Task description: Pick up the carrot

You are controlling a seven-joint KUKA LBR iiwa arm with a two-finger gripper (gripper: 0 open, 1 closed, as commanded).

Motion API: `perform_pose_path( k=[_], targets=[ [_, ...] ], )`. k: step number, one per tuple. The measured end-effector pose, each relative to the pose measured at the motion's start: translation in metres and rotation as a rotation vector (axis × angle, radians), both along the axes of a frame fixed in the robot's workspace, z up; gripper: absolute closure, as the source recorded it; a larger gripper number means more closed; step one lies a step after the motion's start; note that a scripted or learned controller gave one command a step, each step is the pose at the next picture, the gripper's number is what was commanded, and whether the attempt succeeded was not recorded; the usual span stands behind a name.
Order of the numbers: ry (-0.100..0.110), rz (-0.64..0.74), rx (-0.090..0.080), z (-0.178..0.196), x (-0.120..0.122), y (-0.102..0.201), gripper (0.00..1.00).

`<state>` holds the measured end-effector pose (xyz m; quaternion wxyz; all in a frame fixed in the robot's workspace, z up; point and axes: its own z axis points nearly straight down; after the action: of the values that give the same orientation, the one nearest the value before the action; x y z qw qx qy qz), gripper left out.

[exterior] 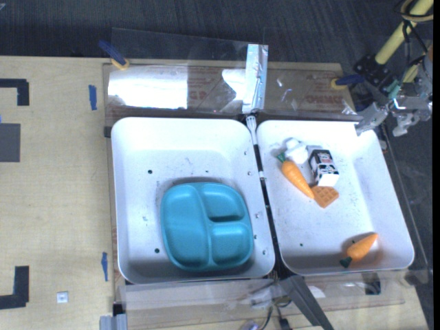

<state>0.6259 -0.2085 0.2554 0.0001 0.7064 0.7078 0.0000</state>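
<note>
An orange carrot (297, 176) lies at a slant in the upper left part of the right bin (392, 205), its thick end toward a small white piece (293, 145). A second, shorter orange vegetable with a green tip (361, 247) rests near the same bin's front right corner. My gripper (387, 110) hangs at the bin's far right corner, above the rim. It is well apart from both orange pieces and nothing is seen in it.
A small black-and-white box (324, 167) and an orange waffle-like piece (326, 196) lie right beside the carrot. A blue divided plate (206, 225) sits in the left bin (137, 150). A clear upright panel (256, 74) stands behind the bins.
</note>
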Motion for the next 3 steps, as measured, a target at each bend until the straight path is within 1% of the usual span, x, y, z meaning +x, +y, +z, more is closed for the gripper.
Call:
perform_pose_path(
  k=[1, 2, 3],
  targets=[
    [0.005, -0.060, 0.002, -0.162, 0.027, 0.049, 0.00],
    [0.001, 0.108, 0.001, -0.143, -0.034, 0.106, 0.00],
    [-0.004, 0.242, 0.001, -0.069, -0.069, 0.179, 0.00]
  ],
)
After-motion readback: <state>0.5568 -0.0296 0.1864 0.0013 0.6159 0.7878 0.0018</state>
